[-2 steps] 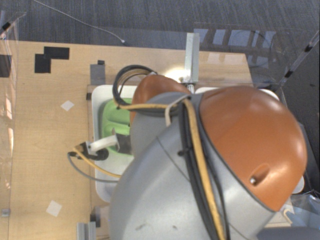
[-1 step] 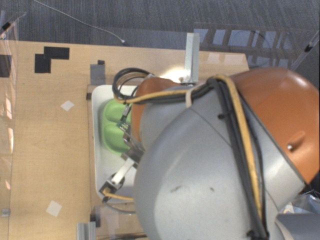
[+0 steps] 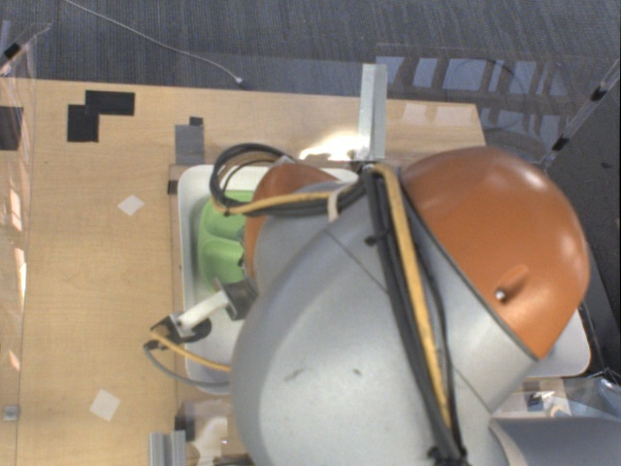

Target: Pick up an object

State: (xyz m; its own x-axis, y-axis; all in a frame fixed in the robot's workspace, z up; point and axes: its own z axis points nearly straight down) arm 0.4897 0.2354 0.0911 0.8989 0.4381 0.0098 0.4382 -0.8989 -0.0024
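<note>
Grey arm with orange band covering most of white bin on wooden desk. Green object visible at bin's left side, partly hidden.

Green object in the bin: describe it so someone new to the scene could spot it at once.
Start at the big grey and orange arm that covers most of the view. Just past its left edge shows a strip of white bin. The green object lies there, partly hidden under the arm, beside black cable; it is the one bright green thing.

Object in bin, under arm
</note>
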